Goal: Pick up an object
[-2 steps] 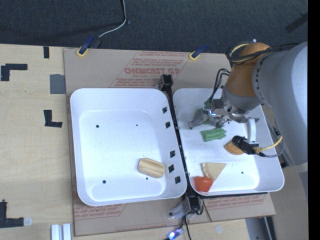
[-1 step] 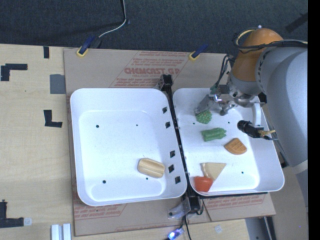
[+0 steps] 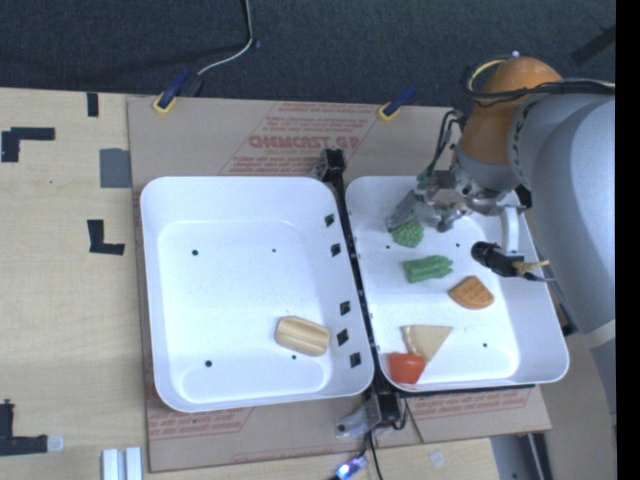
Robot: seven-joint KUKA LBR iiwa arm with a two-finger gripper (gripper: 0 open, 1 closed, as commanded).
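My gripper (image 3: 425,214) hangs over the far part of the right bin (image 3: 540,368), under the arm's orange band. A bumpy green piece (image 3: 407,235) lies just below and to the left of it, close to or touching the gripper's lower end. A longer green piece (image 3: 428,267) lies a little nearer the front. An orange-brown piece (image 3: 471,293) is to its right. A pale wedge (image 3: 428,339) and a red piece (image 3: 405,367) sit by the bin's front left corner. I see nothing lifted off the bin floor.
The left bin (image 3: 170,268) holds a tan bread-roll shape (image 3: 302,335) near its front right. A black divider (image 3: 345,268) runs between the bins. The grey arm body (image 3: 580,198) covers the right bin's right side. A cable (image 3: 235,28) trails behind the bench.
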